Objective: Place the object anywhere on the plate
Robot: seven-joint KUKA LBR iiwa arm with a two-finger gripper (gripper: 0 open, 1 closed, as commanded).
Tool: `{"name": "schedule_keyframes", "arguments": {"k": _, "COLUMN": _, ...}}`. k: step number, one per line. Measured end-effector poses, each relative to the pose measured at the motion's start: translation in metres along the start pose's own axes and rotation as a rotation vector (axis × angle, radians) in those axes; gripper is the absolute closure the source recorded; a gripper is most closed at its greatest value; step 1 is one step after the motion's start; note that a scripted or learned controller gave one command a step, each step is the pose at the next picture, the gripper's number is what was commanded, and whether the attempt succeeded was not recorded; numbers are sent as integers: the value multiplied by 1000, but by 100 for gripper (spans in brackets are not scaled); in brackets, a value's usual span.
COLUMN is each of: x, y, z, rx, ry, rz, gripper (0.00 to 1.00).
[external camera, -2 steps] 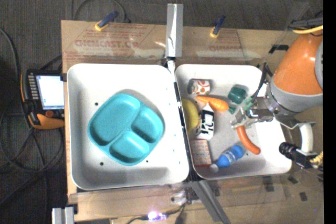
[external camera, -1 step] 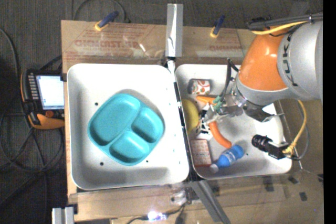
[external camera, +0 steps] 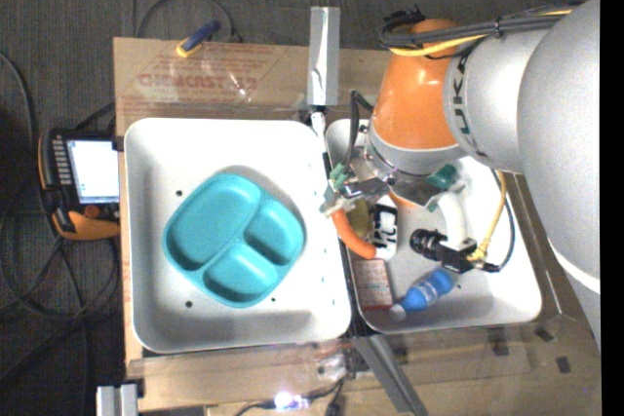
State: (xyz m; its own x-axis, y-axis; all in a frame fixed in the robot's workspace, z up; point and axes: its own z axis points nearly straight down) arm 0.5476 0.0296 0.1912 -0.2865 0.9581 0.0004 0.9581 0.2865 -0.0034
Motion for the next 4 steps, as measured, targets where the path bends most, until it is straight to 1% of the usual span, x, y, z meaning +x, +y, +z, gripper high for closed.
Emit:
{"name": "schedule_keyframes", "arguments": {"k": 1, "x": 71, "y": 7, "z": 9, "rx": 1, "ry": 0, "rz": 82, "gripper": 100}}
{"name": "schedule_keyframes", "arguments": {"k": 2, "x": 145, "y": -16, "z": -3, "rx": 1, "ry": -1, "rz": 49, "gripper": 100}}
{"name": "schedule_keyframes", "arguments": {"k": 3, "x": 151, "y": -13, "z": 90, "rx": -5, "ry": -1, "rz": 182, "gripper": 100}}
{"name": "schedule_keyframes", "arguments": {"k": 4, "x": 155, "y": -21, "z": -18, "rx": 0, "ry": -5, "rz": 330, "gripper": 100}}
